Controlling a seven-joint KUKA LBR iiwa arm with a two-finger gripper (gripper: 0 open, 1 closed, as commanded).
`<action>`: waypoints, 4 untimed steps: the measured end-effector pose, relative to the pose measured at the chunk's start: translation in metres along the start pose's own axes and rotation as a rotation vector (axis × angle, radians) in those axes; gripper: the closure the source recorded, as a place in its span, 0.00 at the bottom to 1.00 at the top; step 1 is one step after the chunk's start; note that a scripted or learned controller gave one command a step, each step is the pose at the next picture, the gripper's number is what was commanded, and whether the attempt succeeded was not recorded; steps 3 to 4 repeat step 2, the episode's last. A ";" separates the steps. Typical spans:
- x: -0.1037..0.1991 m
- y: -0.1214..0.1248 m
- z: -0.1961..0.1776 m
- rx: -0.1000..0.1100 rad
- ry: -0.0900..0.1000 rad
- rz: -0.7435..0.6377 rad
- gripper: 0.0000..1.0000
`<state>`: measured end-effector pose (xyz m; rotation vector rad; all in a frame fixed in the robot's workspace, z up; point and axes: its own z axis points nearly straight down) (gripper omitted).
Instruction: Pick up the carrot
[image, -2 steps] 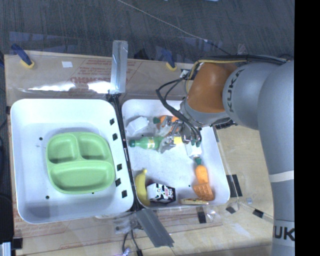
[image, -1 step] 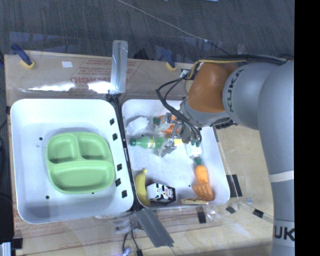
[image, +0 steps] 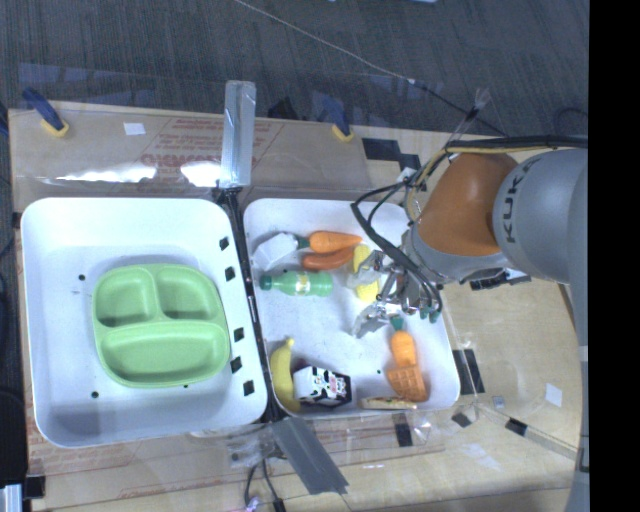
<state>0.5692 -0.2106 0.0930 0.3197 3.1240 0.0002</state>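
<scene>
Approach step judged in hand: gripper (image: 383, 312) is poised in the right bin (image: 300, 212), just above the carrot (image: 403, 349) by the bin's near right corner. Finger state cannot be told. A descent onto the carrot is called for next.

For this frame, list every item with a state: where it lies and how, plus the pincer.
carrot: lying in right bin, ungrasped
pincer: low over right bin, beside carrot top
green bottle: on its side
banana: lying by left wall
green divided plate: flat in left bin
</scene>
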 end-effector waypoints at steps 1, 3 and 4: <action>0.044 -0.007 0.001 0.000 0.000 -0.149 0.00; 0.042 -0.005 -0.010 0.000 -0.003 -0.157 1.00; 0.042 -0.005 -0.010 0.000 -0.003 -0.157 1.00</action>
